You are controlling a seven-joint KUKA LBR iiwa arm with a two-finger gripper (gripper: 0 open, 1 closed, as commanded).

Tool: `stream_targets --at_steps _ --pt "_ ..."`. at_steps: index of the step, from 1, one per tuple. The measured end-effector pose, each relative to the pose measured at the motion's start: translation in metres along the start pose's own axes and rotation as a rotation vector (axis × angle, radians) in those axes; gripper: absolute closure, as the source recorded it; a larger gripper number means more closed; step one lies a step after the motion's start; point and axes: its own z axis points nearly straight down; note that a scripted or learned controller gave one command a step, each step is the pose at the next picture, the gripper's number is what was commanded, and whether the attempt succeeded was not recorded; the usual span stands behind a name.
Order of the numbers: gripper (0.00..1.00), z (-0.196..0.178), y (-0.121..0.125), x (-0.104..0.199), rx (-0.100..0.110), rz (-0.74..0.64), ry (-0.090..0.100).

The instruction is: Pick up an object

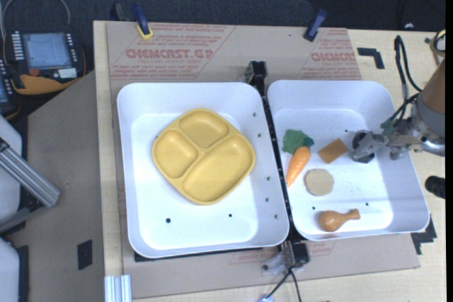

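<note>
A smooth yellow three-part plate [204, 164] is seen in the left bin [134, 152]. The hand [362, 148] is placed beside a tan block [333, 151]; its grip cannot be told.

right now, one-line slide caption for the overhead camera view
Gripper low in the right bin beside a brown block, near carrot, cookie and drumstick; yellow divided plate in left bin.

The scene was viewed from a single fixed camera set above the bench [212, 46], angled down at a slant. Both white bins, the left bin [134, 173] and the right bin [368, 99], were taken in whole from moderate height, with dark floor seen beyond the bench's far edge.
</note>
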Motion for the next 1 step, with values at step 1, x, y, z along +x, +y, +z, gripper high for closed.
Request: stream_targets --at_steps 1 --pt "0.0 0.0472 -0.0053 -0.0072 0.001 0.0 0.0"
